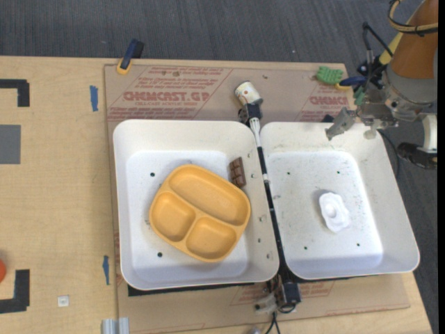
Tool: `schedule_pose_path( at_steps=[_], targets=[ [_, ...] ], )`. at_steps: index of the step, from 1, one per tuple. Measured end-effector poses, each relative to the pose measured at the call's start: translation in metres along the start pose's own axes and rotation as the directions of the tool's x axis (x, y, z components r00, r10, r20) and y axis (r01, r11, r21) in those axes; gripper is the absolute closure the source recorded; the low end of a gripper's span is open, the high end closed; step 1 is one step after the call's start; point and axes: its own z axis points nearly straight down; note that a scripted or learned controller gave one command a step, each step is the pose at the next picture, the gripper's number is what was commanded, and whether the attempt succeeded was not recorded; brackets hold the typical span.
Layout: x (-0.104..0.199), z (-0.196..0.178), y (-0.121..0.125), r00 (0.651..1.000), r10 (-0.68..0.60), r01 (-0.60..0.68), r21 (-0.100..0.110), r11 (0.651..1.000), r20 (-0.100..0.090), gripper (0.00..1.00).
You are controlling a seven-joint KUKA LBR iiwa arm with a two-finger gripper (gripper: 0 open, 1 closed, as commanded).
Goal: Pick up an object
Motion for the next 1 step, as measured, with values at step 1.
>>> schedule_pose_path(
  at_steps=[1],
  targets=[
    [-0.0125, 0.111, -0.0535, 0.997, -0.075, 0.075, 0.0, 0.997, 0.0, 0.0]
  ],
)
